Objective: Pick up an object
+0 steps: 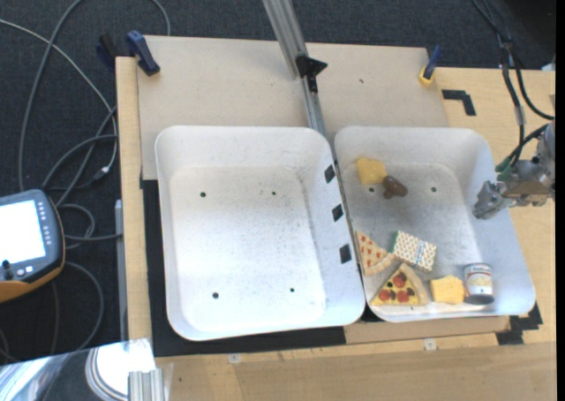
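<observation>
Well, nearest the camera, along the front wall of the right bin (521, 258), sat the crowded corner: a toy pizza slice (399, 287), a yellow block (448, 290) touching its right side, and a small can (478, 281) just beside that. All looked light. The pizza slice lay flat and thin, so it seemed awkward to pinch from above; the can looked stiff but round and probably slippery, best taken across its sides. The yellow block seemed the friendliest, with flat faces for a squeeze, though its neighbours were pressing close.

A step further back lay a checkered piece (415, 249) and a second wedge (372, 252), both flat on the floor, both likely to slide rather than lift.

Further back again, well apart from that cluster, a yellow chunk (371, 170) sat with a small brown lump (394, 186) touching its lower right corner. The chunk stood proud of the floor and looked light and perhaps slightly soft; a grip across its free left and upper sides seemed the safest bet.

And the gripper (491, 200) hung over the right rim of that bin, holding nothing that could be seen; whether it was spread or closed, I could not tell. The left bin (238, 139) lay beside it across the divide.
</observation>
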You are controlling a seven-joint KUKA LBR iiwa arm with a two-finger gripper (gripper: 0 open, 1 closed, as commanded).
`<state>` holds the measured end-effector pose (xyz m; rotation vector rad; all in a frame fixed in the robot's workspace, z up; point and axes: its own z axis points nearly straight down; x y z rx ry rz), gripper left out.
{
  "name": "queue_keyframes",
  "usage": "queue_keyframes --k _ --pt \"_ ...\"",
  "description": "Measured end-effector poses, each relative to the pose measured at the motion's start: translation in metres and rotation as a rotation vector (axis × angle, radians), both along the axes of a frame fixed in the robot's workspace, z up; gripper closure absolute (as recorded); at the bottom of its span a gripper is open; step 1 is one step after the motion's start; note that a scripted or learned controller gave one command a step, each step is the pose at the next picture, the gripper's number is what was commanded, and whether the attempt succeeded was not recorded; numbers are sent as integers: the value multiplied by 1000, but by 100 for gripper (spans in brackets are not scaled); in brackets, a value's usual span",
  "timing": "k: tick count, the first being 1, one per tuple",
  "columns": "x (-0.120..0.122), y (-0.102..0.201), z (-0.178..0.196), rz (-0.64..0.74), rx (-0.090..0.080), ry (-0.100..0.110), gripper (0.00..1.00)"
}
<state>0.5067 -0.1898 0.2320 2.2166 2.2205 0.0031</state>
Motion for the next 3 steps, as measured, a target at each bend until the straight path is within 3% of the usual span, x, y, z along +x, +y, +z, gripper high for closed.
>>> queue_keyframes --k 3 --pt "32 170 7 6 4 2 100"
